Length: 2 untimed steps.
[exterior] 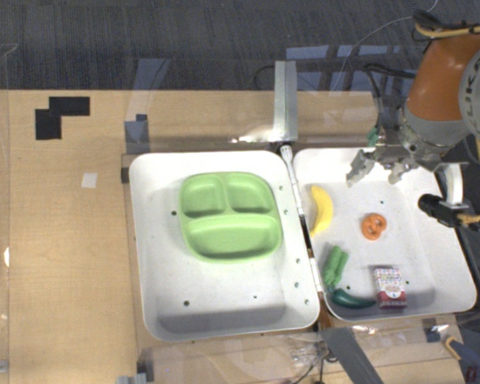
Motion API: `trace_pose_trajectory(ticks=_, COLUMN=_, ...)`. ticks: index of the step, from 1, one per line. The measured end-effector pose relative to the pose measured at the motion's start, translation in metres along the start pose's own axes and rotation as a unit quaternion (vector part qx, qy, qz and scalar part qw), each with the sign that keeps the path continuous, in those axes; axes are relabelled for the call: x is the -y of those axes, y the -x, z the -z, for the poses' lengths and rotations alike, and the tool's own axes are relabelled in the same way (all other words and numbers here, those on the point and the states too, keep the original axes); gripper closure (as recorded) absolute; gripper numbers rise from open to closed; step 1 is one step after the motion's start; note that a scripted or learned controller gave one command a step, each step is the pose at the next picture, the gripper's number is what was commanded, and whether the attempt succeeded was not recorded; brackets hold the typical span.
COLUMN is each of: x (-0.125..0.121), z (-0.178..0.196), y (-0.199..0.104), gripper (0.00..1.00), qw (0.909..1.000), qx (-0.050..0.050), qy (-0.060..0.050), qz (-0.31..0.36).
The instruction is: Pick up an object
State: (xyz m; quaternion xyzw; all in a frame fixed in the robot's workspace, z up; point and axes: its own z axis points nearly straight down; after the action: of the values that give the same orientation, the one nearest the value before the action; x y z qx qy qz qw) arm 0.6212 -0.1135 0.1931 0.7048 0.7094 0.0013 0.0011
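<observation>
The grey two-finger gripper (pixel 379 170) hangs over the far part of the right white bin (pixel 450 292), fingers spread, with nothing between them. Below it lie a yellow banana (pixel 322 208), a round orange object (pixel 374 226), perhaps a tomato, green vegetables (pixel 336 266) and a small red packet (pixel 389 287). A green divided plate (pixel 228 214) sits in the left bin (pixel 162 304).

Left bin (pixel 158 232) holds a green divided tray (pixel 227 215); right bin (pixel 436 257) holds a banana (pixel 322 208) by its left wall, an orange round item (pixel 374 226) mid-bin, a green pepper (pixel 336 264) and dark green piece (pixel 351 299) near-left, and a small red packet (pixel 389 286) at the near edge. Gripper (pixel 380 172) hangs over the right bin's far side, fingers spread, nothing between them, well apart from all objects.
</observation>
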Motion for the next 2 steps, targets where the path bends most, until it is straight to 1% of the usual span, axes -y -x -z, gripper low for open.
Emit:
trace_pose_trajectory(ticks=1, x=0.021, z=-0.078, y=0.022, gripper=0.00, qw=0.9996, qx=0.000, qy=0.000, qz=-0.030)
trace_pose_trajectory(ticks=2, x=0.054, z=-0.102, y=0.036, gripper=0.00, qw=0.9997, qx=0.000, qy=0.006, qz=-0.022)
